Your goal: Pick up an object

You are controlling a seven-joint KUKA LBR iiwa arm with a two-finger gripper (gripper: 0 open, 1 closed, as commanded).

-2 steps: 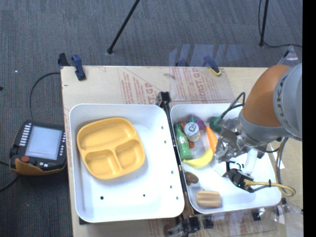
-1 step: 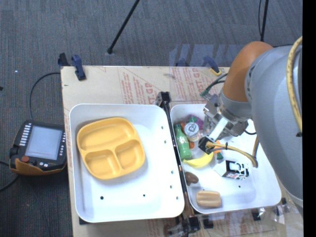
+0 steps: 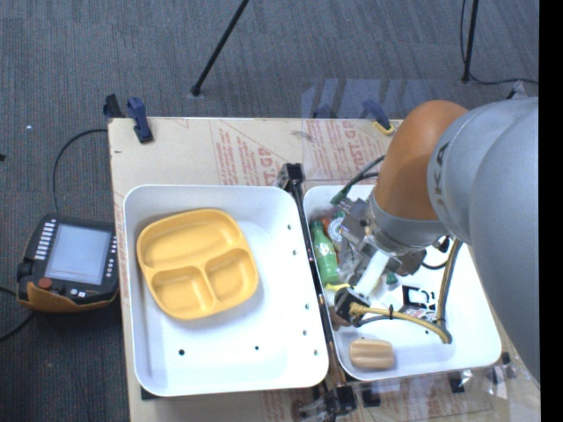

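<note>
In the right bin, seen from above, the arm hangs low with its gripper close to the left wall, just beside a green bottle. I cannot tell whether the gripper is open or closed, as the wrist hides it. A tan bun lies near the front rim, and a yellow plate fills the left bin. The bottle hugs the wall, so a descent could well strike the rim or push the bottle aside.

A divided plate lies in the left bin. In the right bin, a bottle lies along the left wall, a bread roll at the front.
</note>
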